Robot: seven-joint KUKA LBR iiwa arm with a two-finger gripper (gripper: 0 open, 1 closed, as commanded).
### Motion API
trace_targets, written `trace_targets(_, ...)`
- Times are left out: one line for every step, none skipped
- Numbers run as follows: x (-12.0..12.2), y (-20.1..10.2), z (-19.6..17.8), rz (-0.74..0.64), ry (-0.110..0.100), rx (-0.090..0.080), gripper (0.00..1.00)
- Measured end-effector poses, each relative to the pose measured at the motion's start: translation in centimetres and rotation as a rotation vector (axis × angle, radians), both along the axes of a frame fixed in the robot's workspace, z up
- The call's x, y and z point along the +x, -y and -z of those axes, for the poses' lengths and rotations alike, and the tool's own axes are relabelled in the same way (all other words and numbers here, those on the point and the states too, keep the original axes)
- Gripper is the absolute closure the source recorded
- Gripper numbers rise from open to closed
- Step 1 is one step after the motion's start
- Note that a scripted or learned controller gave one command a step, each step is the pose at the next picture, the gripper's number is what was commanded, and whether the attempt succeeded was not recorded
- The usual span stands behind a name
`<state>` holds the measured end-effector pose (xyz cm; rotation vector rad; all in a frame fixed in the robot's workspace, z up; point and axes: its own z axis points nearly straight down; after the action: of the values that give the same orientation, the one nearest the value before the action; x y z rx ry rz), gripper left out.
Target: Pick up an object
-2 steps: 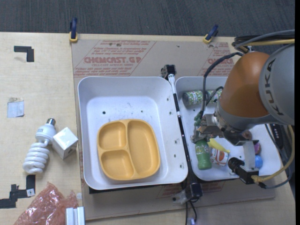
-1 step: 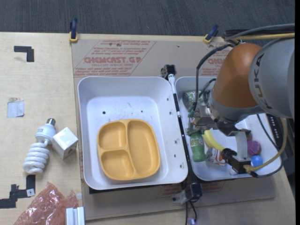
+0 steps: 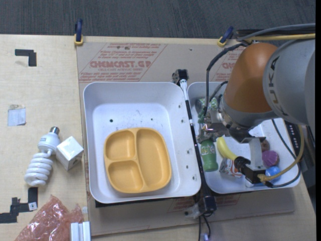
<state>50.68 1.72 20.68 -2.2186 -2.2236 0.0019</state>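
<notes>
The KUKA arm [image 3: 281,79] reaches over the right bin [image 3: 288,182], its gripper [image 3: 213,127] low by that bin's left wall, just above a green bottle [image 3: 208,155]; whether the pincer is spread or pinching cannot be told. A banana [image 3: 226,150], a purple ball [image 3: 271,158] and a small blue ball [image 3: 272,172] lie toward the bin's near edge. In the left bin [image 3: 95,109], a yellow divided plate [image 3: 137,159] sits at the near side.
</notes>
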Motion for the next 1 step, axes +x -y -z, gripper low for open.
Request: trace_targets(0.12, 1.26, 1.13, 0.004, -0.001, 0.000, 1.00)
